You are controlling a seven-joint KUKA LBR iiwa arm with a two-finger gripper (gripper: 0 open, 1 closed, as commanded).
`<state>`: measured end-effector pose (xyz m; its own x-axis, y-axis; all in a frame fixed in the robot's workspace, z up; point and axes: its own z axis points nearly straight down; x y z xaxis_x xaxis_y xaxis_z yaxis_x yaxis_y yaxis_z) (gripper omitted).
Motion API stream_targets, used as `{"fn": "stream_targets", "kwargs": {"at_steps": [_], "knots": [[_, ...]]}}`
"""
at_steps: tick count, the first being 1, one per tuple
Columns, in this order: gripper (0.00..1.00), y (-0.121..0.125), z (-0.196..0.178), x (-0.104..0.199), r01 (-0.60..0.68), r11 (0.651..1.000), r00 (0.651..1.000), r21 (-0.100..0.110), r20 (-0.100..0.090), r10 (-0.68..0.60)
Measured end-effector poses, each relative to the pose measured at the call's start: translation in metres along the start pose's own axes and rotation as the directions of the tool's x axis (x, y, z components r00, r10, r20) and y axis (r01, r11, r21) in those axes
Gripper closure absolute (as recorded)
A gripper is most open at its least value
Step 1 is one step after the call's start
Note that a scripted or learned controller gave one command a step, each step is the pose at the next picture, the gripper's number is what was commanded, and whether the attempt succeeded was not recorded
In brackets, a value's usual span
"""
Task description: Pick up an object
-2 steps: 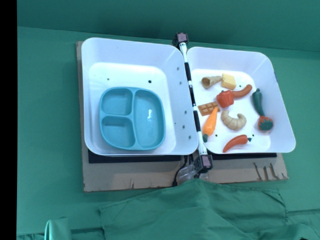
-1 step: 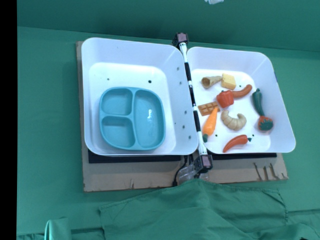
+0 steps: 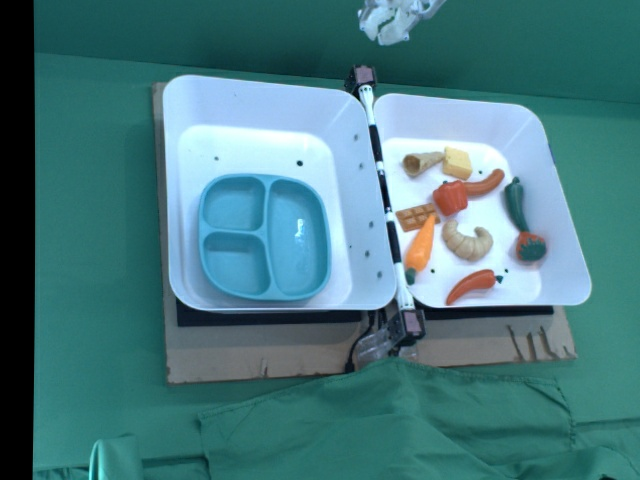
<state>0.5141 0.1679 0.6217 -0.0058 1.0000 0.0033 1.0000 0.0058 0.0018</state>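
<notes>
The right bin (image 3: 560, 268) holds several toy foods: a cone (image 3: 423, 162), a yellow cheese block (image 3: 458, 162), a red sausage (image 3: 487, 182), a red pepper (image 3: 450, 198), a waffle (image 3: 416, 215), a carrot (image 3: 421, 245), a croissant (image 3: 468, 238), a red chili (image 3: 472, 286), a green chili (image 3: 515, 205) and a round red-and-green piece (image 3: 530, 247). My gripper (image 3: 398, 13) hangs high at the top of the camera view, beyond the bins' far edge and above the divider, well apart from every object. Nothing is seen in it.
The left bin (image 3: 190, 108) bears a blue divided plate (image 3: 265, 236). A black-and-white bar (image 3: 385, 198) runs between the bins. Both bins rest on a cardboard sheet (image 3: 260, 363). Folded green cloth (image 3: 400, 418) lies in front.
</notes>
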Motion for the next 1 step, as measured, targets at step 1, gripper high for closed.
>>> {"fn": "stream_targets", "kwargs": {"at_steps": [1], "knots": [[1.00, 0.1012, 0.0020, -0.0216, -0.012, 1.000, 1.000, -0.005, 0.004, 0.012]]}}
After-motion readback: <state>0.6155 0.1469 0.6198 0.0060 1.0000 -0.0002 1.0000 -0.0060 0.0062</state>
